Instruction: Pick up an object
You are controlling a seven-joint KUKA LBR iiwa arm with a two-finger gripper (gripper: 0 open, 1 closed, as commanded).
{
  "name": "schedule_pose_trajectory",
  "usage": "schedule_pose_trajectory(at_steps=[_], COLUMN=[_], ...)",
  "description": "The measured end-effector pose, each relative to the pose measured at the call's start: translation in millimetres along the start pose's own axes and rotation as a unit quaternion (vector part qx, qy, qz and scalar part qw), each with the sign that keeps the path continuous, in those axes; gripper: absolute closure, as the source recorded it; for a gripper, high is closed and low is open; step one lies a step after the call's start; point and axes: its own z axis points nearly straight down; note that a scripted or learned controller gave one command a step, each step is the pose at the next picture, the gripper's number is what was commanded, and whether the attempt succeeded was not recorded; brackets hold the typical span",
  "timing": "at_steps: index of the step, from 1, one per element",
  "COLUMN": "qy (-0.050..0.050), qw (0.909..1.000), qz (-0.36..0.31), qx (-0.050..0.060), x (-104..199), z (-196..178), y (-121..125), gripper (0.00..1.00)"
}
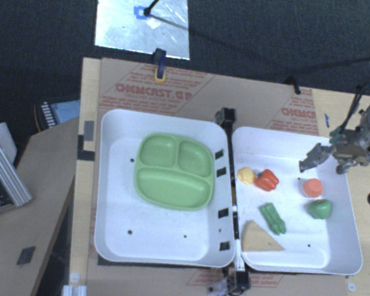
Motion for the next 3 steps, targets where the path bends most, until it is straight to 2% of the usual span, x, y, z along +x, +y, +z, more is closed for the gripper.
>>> schedule_pose_trajectory(at_steps=[1,2,3], qy=[-0.001,-0.001,-0.001], qw=[1.0,1.0,1.0], qz=[-0.001,-0.001,0.0], qx=[-0.004,-0.003,-0.002], x=[0,1,-7], z=[-5,47,103], y=[2,13,8], gripper=[0.0,0.0,0.0])
